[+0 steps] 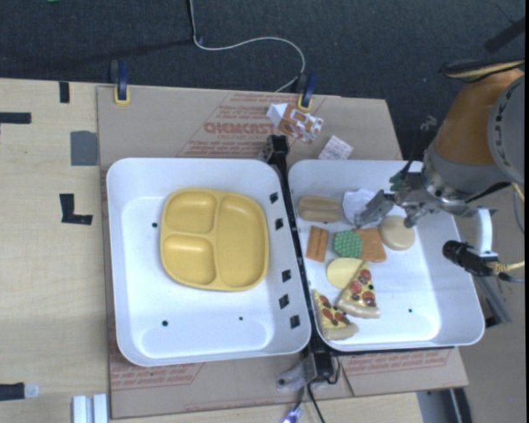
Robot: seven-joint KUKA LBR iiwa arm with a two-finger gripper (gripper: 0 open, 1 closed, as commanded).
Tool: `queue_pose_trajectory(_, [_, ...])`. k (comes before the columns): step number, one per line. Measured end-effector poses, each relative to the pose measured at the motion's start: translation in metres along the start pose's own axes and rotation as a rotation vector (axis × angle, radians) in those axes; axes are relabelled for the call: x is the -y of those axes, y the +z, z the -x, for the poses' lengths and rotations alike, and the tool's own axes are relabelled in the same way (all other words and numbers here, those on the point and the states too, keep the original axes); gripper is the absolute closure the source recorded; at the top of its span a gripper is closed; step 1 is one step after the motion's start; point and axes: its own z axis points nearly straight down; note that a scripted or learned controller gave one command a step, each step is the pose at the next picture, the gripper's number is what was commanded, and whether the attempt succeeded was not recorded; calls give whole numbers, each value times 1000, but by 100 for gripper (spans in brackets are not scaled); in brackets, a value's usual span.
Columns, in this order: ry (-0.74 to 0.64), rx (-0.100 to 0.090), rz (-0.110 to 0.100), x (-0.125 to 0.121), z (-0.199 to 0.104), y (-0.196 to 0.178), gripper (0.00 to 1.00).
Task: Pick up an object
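The right bin holds several toy foods. Among them are a tan bread roll, an orange cracker, a green square, a cream round piece, a pale cheese wedge and a pizza slice. My gripper hangs over the upper middle of this bin, just above the green square and left of the cream piece. It stands open with nothing between its fingers. A white crumpled bit lies beside its lower finger.
The left bin carries a yellow divided plate. A second pizza-like piece lies near the right bin's front left corner. Paper tags and a cable lie behind the bins. A black fitting juts over the right rim.
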Motion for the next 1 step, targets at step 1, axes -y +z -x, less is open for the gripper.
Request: queue_pose_trajectory(1, [7, 1, 9, 3, 8, 73, 0])
